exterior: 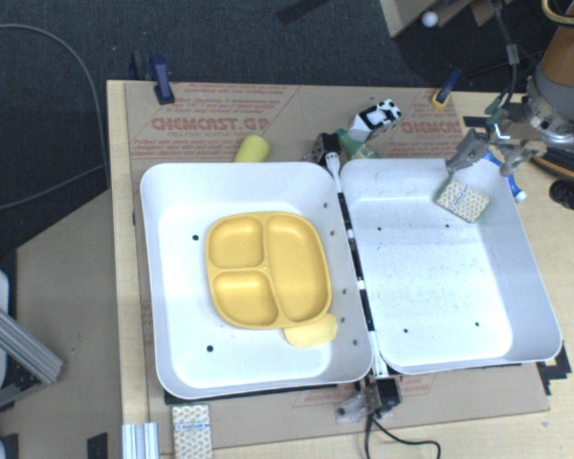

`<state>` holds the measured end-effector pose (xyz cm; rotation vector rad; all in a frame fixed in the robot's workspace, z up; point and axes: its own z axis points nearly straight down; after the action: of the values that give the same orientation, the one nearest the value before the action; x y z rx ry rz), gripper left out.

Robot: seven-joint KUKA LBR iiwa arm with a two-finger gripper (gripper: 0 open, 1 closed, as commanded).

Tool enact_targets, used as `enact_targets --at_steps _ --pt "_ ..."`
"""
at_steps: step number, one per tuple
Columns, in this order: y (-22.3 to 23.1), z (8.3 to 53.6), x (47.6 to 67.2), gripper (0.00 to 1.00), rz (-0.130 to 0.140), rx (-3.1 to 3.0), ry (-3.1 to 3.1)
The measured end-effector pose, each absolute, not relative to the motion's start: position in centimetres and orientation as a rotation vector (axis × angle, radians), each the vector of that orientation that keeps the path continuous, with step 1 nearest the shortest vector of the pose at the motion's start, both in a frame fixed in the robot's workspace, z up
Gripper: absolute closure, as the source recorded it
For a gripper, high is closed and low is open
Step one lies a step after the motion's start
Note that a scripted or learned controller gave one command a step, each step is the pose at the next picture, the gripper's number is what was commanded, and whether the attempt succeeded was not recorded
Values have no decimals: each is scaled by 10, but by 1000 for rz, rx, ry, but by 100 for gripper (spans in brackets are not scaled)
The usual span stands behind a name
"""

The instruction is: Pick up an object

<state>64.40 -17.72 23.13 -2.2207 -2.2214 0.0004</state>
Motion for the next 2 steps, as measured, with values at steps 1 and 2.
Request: enact_targets --at_steps 1,2 --pt "-179 182 613 0 2 -2221 -2219" --pt "-184 83 628 0 3 -2218 -2219"
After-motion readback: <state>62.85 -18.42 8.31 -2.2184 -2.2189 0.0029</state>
